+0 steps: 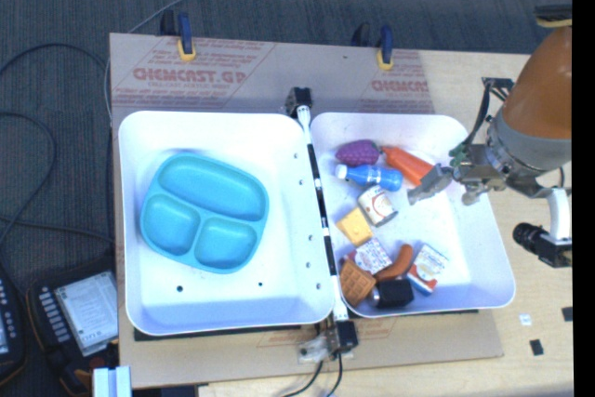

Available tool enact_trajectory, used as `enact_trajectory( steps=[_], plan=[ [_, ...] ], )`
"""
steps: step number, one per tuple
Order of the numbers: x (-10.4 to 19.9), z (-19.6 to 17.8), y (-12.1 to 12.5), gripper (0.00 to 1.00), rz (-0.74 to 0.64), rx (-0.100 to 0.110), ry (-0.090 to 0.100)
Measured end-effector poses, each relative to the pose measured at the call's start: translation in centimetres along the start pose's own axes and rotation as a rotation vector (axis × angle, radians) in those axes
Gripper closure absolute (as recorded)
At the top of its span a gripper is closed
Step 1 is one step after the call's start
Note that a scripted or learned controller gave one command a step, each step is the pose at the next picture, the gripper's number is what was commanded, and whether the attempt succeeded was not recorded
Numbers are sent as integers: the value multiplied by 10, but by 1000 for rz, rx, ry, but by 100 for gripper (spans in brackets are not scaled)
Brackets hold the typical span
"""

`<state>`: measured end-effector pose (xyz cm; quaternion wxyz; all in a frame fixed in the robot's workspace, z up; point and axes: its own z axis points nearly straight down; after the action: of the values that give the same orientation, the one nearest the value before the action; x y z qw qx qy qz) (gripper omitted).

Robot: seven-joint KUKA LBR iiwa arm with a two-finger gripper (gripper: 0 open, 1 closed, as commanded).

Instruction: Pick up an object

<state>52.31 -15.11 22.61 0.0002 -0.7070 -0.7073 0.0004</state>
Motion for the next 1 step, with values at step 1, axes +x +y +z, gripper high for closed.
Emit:
enact_trajectory(
  steps=[1],
  plan=[
    [-5, 120, -11, 0, 1, 3, 1]
  ],
)
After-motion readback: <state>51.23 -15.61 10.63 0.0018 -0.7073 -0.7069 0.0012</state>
